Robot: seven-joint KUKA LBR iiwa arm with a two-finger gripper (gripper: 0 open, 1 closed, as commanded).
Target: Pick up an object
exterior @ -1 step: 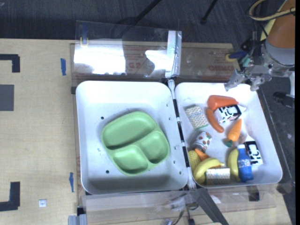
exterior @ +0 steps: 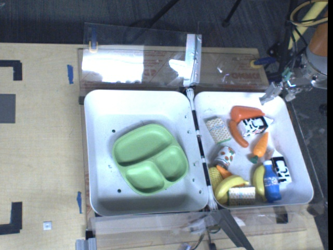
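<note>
My gripper (exterior: 272, 94) hangs over the far right corner of the right bin (exterior: 297, 155), above and apart from the objects. That bin holds an orange curved piece (exterior: 243, 113), a black-and-white patterned toy (exterior: 255, 125), a carrot (exterior: 260, 145), a speckled block (exterior: 218, 130), a small painted cup (exterior: 225, 154), two bananas (exterior: 229, 185), a blue bottle (exterior: 271, 184), a small can (exterior: 242, 194) and a corn cob (exterior: 214, 177). Nothing is seen in the gripper.
The left bin (exterior: 99, 113) holds a green divided plate (exterior: 151, 158). A clear plastic panel (exterior: 140, 61) stands behind the bins. Yellow cables (exterior: 307, 12) and the arm's orange band (exterior: 318, 41) sit at the upper right.
</note>
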